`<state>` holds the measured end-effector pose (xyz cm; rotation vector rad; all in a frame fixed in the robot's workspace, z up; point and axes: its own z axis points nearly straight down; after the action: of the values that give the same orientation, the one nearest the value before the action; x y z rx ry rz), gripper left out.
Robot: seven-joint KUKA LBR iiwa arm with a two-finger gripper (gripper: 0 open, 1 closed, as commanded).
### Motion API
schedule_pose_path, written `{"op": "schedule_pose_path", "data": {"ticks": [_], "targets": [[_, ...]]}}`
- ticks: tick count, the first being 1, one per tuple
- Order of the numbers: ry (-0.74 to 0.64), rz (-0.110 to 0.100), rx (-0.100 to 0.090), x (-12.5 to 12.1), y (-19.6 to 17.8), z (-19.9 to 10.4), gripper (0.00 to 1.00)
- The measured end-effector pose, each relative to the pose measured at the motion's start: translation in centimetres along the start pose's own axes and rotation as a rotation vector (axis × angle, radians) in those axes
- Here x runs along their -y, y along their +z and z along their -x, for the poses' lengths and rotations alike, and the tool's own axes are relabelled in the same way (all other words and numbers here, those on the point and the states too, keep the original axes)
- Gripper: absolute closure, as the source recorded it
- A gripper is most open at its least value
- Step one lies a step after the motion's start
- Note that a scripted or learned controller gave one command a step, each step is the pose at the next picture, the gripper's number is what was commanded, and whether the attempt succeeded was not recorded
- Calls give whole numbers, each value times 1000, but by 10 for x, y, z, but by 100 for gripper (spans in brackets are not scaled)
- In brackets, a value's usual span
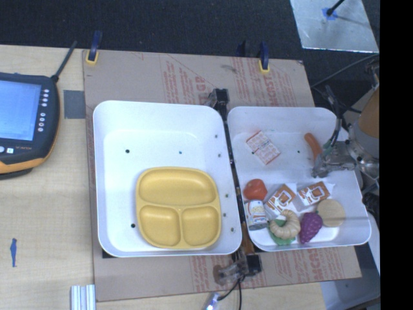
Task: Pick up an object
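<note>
The right white bin (284, 123) holds several small items. Among them are a white packet with red print (262, 146), an orange carrot-like stick (312, 144), a red tomato (255, 189) and a small can (257, 214). Two orange-and-white packets (282, 199) (314, 193), a beige ring on something green (284, 227), purple grapes (310, 227) and a beige round piece (331, 212) lie near the front. My gripper (322, 166) hangs low over the bin's right side, just below the orange stick and above the right packet. I see nothing held in it.
The left white bin (116, 134) holds a yellow divided plate (179, 207). A tablet with an orange rim (22, 124) lies at the far left of the bench. Blue clamps (263, 57) (93, 47) pin the cardboard at the back edge.
</note>
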<state>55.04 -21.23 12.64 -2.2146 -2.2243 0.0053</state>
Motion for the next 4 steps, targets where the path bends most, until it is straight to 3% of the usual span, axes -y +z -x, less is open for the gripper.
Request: {"op": "schedule_pose_path", "data": {"ticks": [1,2,3,4], "targets": [[1,3,0,-50,-63,-3,100],[0,2,-1,-105,-50,0,100],[-1,-1,0,-53,-1,0,100],[0,2,-1,-90,7,0,100]]}}
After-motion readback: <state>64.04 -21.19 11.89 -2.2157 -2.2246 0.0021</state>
